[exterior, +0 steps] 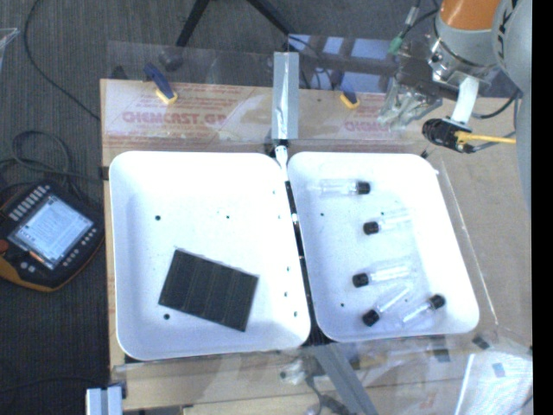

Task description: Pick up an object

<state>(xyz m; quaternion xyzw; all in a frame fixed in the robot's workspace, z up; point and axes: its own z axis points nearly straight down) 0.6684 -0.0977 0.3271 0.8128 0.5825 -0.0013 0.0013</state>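
A dark pad (pixel 208 290) is lying in the left bin (pixel 138 180); capped vials (pixel 380 277) are lying scattered in the right bin (pixel 436 188). The gripper (pixel 406 106) is hovering beyond them, fingers apart, holding nothing. Those vials risk rolling away from closing fingers.

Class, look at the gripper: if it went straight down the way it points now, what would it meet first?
Probably the brown board behind the right bin, not the vials; the gripper hangs beyond the bin's far rim, though depth is unclear.

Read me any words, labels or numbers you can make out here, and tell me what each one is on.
"KU", black letters on the arm's grey casing, cut off by the frame edge.
Red lettering on the board behind the bins: mirrored and blurred, unreadable.
Handheld pendant screen: text too small to read.
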